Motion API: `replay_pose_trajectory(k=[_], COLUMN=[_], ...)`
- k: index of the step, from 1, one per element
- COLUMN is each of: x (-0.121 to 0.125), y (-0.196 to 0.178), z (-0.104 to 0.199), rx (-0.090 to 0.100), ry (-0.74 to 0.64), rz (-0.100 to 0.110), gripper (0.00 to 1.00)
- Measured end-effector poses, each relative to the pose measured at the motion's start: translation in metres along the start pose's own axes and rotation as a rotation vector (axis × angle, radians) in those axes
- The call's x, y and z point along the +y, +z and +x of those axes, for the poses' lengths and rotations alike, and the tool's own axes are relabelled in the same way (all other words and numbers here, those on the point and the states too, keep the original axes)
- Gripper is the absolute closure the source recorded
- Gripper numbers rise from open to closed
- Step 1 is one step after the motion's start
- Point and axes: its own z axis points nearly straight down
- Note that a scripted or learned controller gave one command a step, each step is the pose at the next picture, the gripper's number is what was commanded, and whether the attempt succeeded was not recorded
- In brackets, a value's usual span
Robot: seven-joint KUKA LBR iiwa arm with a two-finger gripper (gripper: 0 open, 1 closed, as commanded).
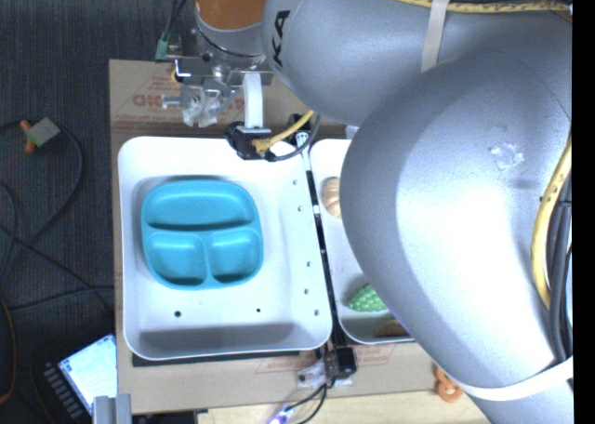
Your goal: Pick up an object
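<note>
A blue three-compartment tray point(199, 231) lies in the left white bin point(284, 255), open side up. My gripper point(203, 110) hangs above the bin's far edge, over the cardboard behind it, well apart from the tray. In the right bin point(339, 320) a green knobbly object point(366, 298) shows near the front and a tan rounded object point(330, 195) sits by the divider. The big grey arm hides most of the right bin.
Brown cardboard point(139, 97) lies under and behind the bins. A small grey and orange item point(40, 132) with a cable rests on the dark floor at far left. A phone-like device point(90, 368) lies at bottom left.
</note>
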Motion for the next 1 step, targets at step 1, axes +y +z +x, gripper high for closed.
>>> replay_pose_trajectory(k=[1], x=[-0.0549], y=[0.0532], z=[-0.0003], rx=[-0.001], ry=[0.001], rz=[0.006], gripper=[1.0])
